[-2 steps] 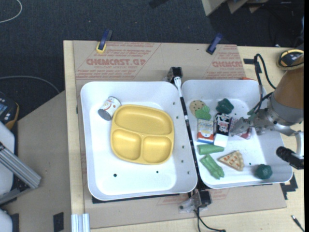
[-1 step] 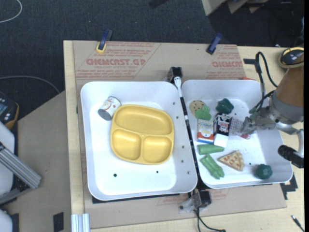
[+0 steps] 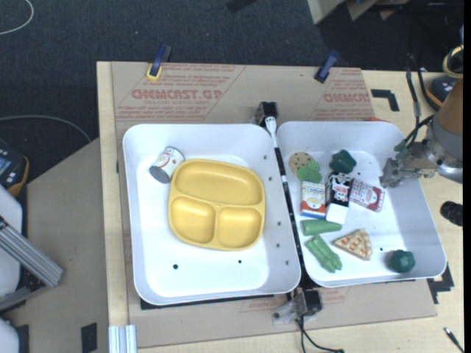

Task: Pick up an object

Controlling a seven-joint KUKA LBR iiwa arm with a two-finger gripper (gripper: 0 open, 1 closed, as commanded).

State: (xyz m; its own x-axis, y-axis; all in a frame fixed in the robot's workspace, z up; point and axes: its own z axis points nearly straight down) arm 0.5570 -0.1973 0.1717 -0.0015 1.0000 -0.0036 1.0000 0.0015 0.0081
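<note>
Nothing looks lifted yet. In the right bin [image 3: 423,219], a dark green ball [image 3: 401,260] sits at five o'clock, a pizza slice [image 3: 355,243] beside it (untouched). Farther up, the gripper [image 3: 394,171] hovers at two o'clock; its spread I cannot tell.

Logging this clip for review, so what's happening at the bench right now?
A grey robot arm reaches in from the right, and its hand sits over the right edge of the right bin. That bin holds a scatter of small toy items, among them a pizza slice, green pieces and small cartons. Nothing can be seen held in the hand. The left bin holds a yellow divided plate with a small can lying beside it.
</note>
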